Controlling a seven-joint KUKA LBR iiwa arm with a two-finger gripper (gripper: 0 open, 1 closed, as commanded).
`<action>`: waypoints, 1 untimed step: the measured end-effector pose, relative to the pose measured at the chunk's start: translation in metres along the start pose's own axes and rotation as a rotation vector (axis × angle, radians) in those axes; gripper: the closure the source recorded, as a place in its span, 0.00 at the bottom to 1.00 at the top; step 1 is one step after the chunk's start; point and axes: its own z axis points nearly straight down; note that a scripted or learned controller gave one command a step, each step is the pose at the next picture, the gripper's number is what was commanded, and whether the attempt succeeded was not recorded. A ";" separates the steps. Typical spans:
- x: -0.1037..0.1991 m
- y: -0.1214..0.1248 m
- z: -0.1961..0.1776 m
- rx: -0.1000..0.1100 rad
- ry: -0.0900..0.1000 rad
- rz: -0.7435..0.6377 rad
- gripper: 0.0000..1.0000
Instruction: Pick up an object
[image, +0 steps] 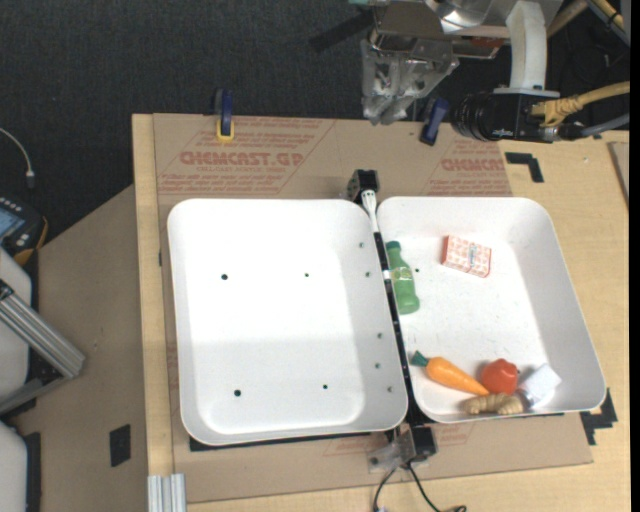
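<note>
The right bin (560, 290) holds several objects. A green bottle (403, 281) lies against its left wall. A pink-and-white packet (467, 256) rests toward the back. An orange carrot (452, 375), a red round item (500, 375), a tan knobbly root (495, 404) and a small white piece (542, 385) crowd the front right corner. My gripper (393, 95) hangs high above the bench's far edge, behind the seam between the bins, well away from every object. It is open with nothing between its fingers.
The left bin (200, 300) sits beside the right one, joined by a black clip strip (385, 290). Blue clamps (224, 112) (433, 120) grip the brown board at the back. Arm cabling (560, 105) runs along the back right.
</note>
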 end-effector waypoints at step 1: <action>-0.083 0.103 0.014 0.001 -0.003 0.007 1.00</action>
